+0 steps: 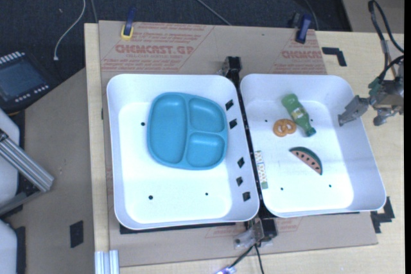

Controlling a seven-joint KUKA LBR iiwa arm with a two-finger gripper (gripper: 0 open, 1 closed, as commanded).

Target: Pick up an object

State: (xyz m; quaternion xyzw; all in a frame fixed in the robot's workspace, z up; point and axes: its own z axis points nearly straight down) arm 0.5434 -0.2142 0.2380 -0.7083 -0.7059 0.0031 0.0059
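The right bin (359,170) holds three small objects. A green bottle (298,114) lies tilted near its middle back. An orange pretzel (282,128) touches the bottle's left side. A watermelon slice (307,160) lies in front of both. My gripper (367,113) hangs over the right rim of this bin, well to the right of the bottle. It is open, with nothing between its fingers.
The left bin (128,196) holds a blue divided plate (187,130) in its back half. A black divider with clips runs between the bins. Blue clamps (303,27) hold the cardboard sheet at the back. Cables lie on the floor behind the bench.
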